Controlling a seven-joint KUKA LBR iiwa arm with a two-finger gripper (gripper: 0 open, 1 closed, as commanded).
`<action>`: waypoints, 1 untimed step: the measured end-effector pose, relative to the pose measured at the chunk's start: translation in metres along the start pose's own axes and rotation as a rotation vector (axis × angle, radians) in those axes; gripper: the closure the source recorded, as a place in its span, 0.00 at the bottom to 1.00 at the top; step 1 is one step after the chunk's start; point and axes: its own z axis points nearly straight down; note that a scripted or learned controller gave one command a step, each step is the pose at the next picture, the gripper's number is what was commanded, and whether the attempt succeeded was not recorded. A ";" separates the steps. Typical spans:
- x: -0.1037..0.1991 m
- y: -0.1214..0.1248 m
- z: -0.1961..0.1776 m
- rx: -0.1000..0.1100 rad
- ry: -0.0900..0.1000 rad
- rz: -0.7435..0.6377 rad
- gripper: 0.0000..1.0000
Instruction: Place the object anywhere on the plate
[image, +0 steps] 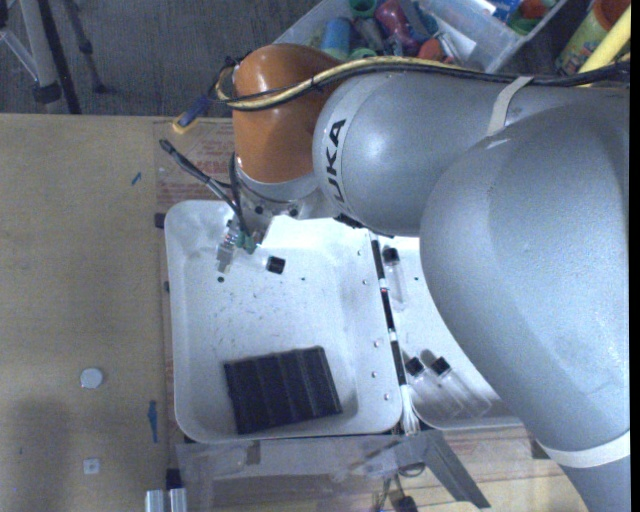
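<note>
A black ridged rectangular plate (283, 388) lies flat in the near part of the left white bin (190, 330). A small black block (276, 265) rests on the bin floor in the far half, well apart from the plate. My gripper (230, 250) hangs over the far left part of this bin, just left of the block and slightly above the floor. Its tip is small and has a greenish tint. The orange band and grey wrist sit right above it and hide most of the hand.
The arm's big grey links cover most of the right bin (450, 400), where a couple of small dark items (432, 365) show near its left wall. A box of colourful clutter (420, 25) stands behind the bins. A white disc (91, 378) lies on the bench at left.
</note>
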 end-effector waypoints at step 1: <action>0.008 -0.004 0.051 -0.007 -0.009 -0.529 1.00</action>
